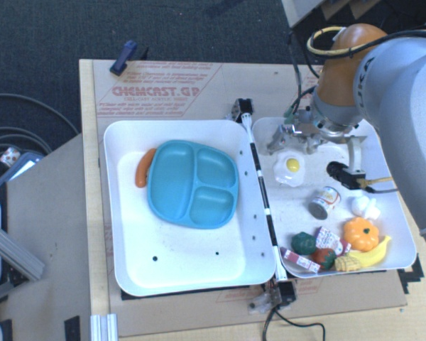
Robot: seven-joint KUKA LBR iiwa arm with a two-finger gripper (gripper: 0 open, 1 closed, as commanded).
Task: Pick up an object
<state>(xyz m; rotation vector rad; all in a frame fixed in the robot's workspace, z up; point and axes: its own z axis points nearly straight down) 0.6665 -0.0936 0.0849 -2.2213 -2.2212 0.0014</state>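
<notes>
The gripper (pixel 296 139) is positioned over the far end of the right bin (pixel 397 222). Jaw spacing cannot be determined. A fried egg (pixel 290 169) is located just below the jaws, nothing being seen between them.

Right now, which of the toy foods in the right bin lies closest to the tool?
The fried egg, white with a yellow yolk, lies just below the tool. The pumpkin, banana and corn sit far off in the bin's bottom corner.
</notes>
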